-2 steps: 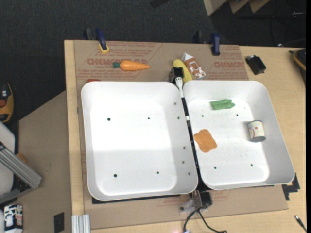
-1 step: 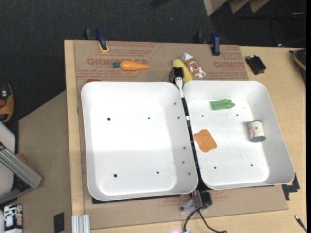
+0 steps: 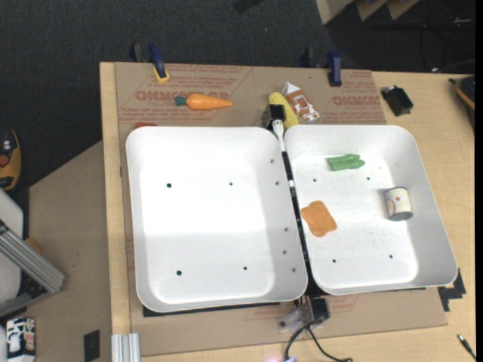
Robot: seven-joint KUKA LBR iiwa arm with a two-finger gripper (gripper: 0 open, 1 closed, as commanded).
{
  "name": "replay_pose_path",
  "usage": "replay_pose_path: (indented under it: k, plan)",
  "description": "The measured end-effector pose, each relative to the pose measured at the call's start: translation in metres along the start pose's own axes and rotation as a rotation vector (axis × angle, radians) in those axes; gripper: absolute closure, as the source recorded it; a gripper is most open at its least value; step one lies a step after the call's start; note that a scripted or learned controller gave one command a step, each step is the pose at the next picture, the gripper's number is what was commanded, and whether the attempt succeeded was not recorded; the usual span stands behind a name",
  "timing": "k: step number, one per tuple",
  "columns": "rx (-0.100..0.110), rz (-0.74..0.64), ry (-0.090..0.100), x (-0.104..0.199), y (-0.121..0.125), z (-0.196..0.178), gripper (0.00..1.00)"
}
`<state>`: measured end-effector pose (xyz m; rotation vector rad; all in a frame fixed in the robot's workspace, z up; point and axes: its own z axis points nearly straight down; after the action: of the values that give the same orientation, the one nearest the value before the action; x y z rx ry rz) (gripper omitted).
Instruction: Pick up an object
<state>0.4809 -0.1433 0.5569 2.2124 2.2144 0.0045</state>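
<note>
Three things are seen in the right bin (image 3: 423,202). A green piece (image 3: 346,162) lies near the far wall, its long axis running left to right, almost level. An orange piece (image 3: 319,219) rests near the left wall, its length slanted from upper left to lower right. A small can (image 3: 398,203) lies on its side toward the right wall. A carrot (image 3: 204,102) lies on the table (image 3: 113,202) behind the left bin (image 3: 151,277), tip pointing right. The end effector's state cannot be told.

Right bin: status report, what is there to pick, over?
Right bin holds green piece, orange piece, small can. All lying apart, nothing stacked. Carrot outside, behind left bin.
</note>
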Motion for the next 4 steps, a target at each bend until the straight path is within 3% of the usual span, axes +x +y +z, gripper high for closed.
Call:
replay_pose_path:
  k: [1,2,3,4]
  plan:
    - [-0.006,0.000,-0.003,0.000,0.001,-0.011,1.00]
    - [-0.004,0.000,-0.002,0.000,0.001,-0.011,0.00]
    - [-0.010,-0.001,-0.005,-0.001,0.002,-0.022,1.00]
    - [-0.009,0.000,-0.005,-0.001,0.002,-0.022,0.00]
